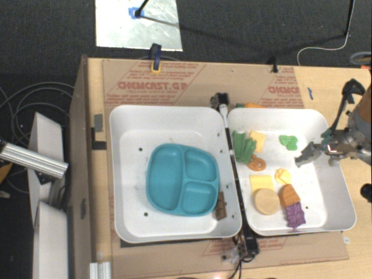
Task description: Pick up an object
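Observation:
Toy foods lie in the right bin (334, 214): a green vegetable (243, 145), a yellow wedge (258, 140), a small green piece (288, 140), an orange pretzel (256, 164), a yellow block (261, 182), a small yellow piece (282, 175), a tan round (267, 202), an orange-brown piece (288, 195) and purple grapes (294, 215). My gripper (313, 151) hangs over the right half of this bin, right of the small green piece, with nothing visibly in it.
The left bin (131, 156) holds a teal divided plate (182, 179). A brown piece (221, 205) lies by that bin's right wall. An orange object (254, 105) sits behind the right bin. The arm (354, 138) enters from the right.

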{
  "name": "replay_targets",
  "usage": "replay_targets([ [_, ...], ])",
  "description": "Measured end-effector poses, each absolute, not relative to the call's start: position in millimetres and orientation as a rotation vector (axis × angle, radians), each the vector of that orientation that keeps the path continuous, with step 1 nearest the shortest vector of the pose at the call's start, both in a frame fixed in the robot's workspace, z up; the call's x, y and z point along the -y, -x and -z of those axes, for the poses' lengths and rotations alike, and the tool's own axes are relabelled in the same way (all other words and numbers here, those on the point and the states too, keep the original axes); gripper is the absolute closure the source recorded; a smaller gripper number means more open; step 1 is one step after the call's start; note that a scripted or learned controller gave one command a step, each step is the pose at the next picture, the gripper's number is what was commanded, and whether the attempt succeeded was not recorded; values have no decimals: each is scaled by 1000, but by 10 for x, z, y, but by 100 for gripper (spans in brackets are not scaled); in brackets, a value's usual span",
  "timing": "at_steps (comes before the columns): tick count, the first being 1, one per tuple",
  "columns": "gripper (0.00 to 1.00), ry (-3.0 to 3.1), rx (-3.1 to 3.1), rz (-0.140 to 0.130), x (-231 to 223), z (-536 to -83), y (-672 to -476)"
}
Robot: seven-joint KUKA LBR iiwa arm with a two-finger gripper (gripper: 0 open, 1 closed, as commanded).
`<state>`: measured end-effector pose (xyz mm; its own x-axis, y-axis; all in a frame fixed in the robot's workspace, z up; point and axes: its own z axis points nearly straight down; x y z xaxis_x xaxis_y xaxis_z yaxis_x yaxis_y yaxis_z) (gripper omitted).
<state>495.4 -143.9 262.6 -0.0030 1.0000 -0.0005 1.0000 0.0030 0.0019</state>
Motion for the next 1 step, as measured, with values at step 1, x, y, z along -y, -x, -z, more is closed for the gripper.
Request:
replay_targets([
  [1, 0, -2222, -2220, 0, 1542, -785, -4861],
])
